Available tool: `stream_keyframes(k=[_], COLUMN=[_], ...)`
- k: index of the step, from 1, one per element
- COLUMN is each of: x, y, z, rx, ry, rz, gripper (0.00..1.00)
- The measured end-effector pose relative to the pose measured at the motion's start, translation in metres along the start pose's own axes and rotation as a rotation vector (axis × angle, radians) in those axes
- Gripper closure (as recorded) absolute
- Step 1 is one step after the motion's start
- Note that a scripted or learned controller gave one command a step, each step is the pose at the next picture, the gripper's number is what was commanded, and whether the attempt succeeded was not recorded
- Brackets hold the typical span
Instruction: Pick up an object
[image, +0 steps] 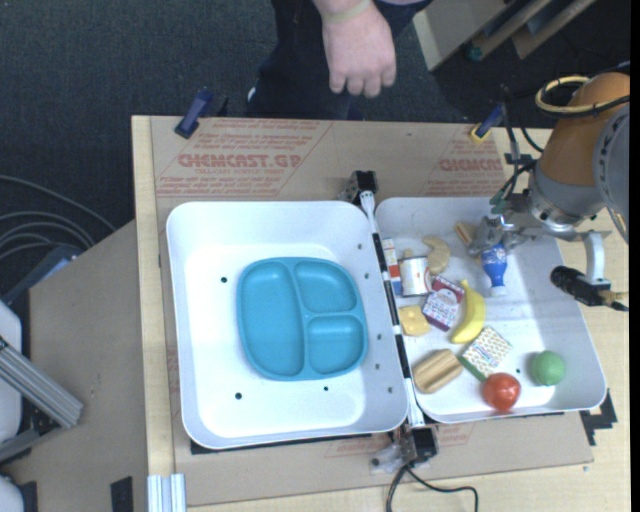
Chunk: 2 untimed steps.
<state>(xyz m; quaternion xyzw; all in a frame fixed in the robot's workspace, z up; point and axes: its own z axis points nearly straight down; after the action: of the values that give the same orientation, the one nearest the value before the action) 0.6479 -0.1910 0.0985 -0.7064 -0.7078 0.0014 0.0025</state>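
Observation:
My gripper reaches into the far part of the right bin from the right. It is shut on a small blue object, which hangs just under the fingertips. Left of it lie a beige piece and a red and white can. Nearer the front are a pink packet, a yellow banana, a yellow wedge, a patterned box, a bread roll, a red tomato and a green ball.
The left bin holds a blue divided plate. A person's hand hangs beyond the far edge of the bench. Blue clamps sit at the board's far corners.

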Motion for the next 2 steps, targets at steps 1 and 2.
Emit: stream_keyframes(k=[1,2], x=[0.0575,0.0593], y=[-0.1101,-0.1042], z=[-0.0885,-0.0926], rx=[0.016,-0.007], ry=[0.002,-0.003], rz=[0.007,0.003], gripper=[1.00,0.00])
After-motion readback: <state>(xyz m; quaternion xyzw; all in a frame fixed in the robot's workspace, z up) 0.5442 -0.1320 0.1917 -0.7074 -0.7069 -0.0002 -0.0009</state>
